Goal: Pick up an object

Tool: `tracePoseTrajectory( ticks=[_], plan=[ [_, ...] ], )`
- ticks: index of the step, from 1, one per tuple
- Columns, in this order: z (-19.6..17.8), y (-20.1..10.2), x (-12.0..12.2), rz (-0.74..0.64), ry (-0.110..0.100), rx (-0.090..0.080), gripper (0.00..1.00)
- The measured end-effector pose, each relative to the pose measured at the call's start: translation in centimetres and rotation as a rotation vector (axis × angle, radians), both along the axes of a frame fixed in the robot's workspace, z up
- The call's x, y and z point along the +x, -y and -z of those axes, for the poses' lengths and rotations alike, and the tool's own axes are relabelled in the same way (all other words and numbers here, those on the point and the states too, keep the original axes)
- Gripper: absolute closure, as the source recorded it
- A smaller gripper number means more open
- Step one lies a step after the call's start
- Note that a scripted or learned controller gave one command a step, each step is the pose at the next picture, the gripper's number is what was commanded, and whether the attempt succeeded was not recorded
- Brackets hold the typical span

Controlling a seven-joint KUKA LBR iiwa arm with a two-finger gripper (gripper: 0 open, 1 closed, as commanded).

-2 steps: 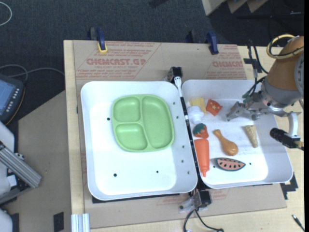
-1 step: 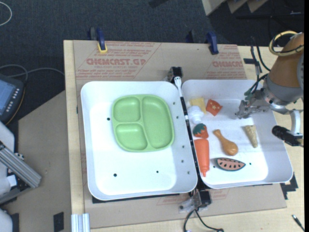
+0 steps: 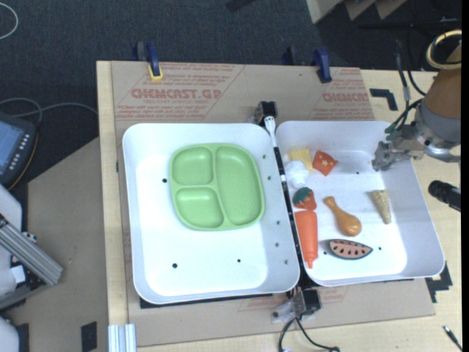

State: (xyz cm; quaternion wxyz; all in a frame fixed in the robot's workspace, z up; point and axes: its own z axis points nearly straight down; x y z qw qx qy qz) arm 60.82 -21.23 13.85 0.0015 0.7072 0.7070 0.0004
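Several toy foods lie in the right bin (image 3: 410, 255): a yellow cheese wedge (image 3: 300, 155), a red-orange piece (image 3: 324, 163), a white piece (image 3: 295, 172), a carrot (image 3: 306, 229), a chicken drumstick (image 3: 343, 216), a watermelon slice (image 3: 348, 249) and a tan cone (image 3: 381, 204). My gripper (image 3: 386, 158) hangs over the bin's far right corner, above the cone and to the right of the red-orange piece. Nothing shows between its fingers.
The left bin (image 3: 146, 262) holds a green divided plate (image 3: 218, 186). A black divider runs between the two bins. Blue clamps (image 3: 152, 57) sit at the bench's far edge. Cables trail at the right, behind the arm.
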Motion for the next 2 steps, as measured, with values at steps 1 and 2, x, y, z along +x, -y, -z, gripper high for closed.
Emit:
tracePoseTrajectory(
  ticks=[1, 2],
  plan=[
    [-4.1, 0.1, 0.0, -0.001, 0.001, 0.0, 1.0],
    [-8.7, 0.1, 0.1, -0.001, 0.001, 0.0, 1.0]
  ],
)
